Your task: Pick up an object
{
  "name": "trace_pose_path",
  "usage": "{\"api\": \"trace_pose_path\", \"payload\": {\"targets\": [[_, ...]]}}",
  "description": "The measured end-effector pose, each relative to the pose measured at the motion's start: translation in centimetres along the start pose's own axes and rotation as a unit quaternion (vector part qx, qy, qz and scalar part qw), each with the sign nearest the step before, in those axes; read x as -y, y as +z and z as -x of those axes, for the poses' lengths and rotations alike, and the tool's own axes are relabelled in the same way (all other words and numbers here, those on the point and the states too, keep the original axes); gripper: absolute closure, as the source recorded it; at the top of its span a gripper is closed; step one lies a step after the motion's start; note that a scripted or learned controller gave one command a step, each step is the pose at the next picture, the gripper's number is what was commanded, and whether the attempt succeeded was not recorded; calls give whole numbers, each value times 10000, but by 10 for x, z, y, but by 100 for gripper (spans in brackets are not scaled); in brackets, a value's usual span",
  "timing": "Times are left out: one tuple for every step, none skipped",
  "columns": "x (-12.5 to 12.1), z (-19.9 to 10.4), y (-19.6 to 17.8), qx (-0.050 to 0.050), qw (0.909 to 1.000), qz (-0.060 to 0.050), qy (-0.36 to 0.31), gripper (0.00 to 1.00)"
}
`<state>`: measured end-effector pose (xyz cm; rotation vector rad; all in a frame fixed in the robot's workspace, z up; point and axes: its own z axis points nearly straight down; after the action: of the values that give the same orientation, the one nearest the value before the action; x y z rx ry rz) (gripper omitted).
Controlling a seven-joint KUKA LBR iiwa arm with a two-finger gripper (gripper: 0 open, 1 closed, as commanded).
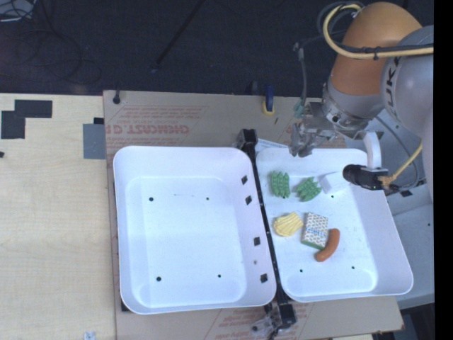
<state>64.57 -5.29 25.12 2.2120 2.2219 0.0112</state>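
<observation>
- My pincer (303,147) hangs over the far rim of the right bin (382,261), at about twelve o'clock from the cluster of objects inside it.
- How far apart it stands I cannot tell; the tips are small and dark against the rim, and nothing shows between them.
- It looks apart from every object in the bin, though its height above the rim is unclear.
- Nearest to it, at about six o'clock, lie two green pieces: the left green piece (280,184) and the right green piece (308,188), side by side.
- Farther toward six o'clock sits a yellow ridged piece (287,224), with a patterned block (315,229) just beside it at three o'clock.
- An orange sausage-shaped toy (328,245) lies tilted against the block's four o'clock edge.
- The left bin (134,261) sits at nine o'clock, its rim touching the right bin's, both on the tabletop (49,225).
</observation>
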Motion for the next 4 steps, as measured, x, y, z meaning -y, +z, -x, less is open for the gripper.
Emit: {"api": "trace_pose_path", "payload": {"targets": [[33,-48,-66,-6,10000,-32,-1,100],[71,-92,-109,-5,10000,-50,0,100],[115,-135,-181,-11,10000,-29,-10,100],[105,-109,-132,11,10000,-73,31,100]]}}
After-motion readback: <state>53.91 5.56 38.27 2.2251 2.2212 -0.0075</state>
